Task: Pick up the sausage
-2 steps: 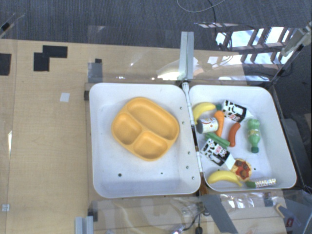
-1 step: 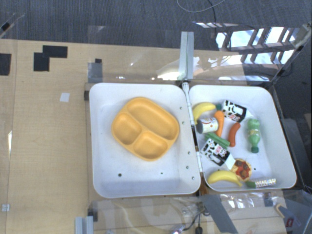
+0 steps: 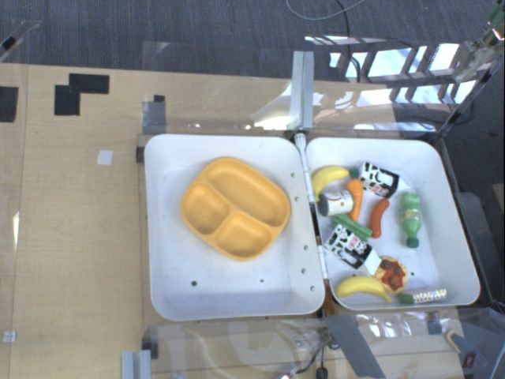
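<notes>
The left bin (image 3: 170, 290) holds a yellow divided plate (image 3: 235, 208), tilted on the white floor. In the right bin (image 3: 454, 235) the clutter begins at the dividing wall: a yellow lemon (image 3: 326, 178), a small can (image 3: 335, 204), an orange carrot (image 3: 356, 200). Next comes the sausage (image 3: 379, 216) — reddish-orange, near the bin's middle, just left of a green bottle (image 3: 409, 218). A banana (image 3: 361, 289) lies along the near edge. The pincer's state cannot be told — no gripper appears over either bin.

Yellow divided plate (image 3: 235, 208) in left bin (image 3: 170, 290).
</notes>
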Robot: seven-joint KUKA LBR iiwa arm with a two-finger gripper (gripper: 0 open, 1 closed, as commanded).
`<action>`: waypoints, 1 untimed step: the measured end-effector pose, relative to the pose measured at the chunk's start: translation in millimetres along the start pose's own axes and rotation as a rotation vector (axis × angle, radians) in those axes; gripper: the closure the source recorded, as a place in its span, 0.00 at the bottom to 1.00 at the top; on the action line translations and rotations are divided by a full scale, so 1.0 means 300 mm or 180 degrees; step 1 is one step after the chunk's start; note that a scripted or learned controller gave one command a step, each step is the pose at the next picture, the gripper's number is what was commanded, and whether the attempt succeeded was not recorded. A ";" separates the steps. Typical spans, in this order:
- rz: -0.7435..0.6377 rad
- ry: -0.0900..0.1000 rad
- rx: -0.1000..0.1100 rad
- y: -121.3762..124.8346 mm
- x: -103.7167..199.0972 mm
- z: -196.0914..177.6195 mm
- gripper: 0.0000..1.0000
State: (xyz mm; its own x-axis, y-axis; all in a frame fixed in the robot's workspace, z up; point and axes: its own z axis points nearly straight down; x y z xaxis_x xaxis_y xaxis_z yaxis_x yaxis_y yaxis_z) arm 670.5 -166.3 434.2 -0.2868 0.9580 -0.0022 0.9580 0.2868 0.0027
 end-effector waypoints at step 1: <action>-0.0408 -0.0004 -0.0004 -0.285 -0.031 0.144 1.00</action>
State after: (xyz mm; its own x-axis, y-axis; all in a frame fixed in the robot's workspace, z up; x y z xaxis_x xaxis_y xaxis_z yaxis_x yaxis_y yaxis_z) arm 591.3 -199.9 390.9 -0.4068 0.9135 -0.0037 0.9135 0.4068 0.0035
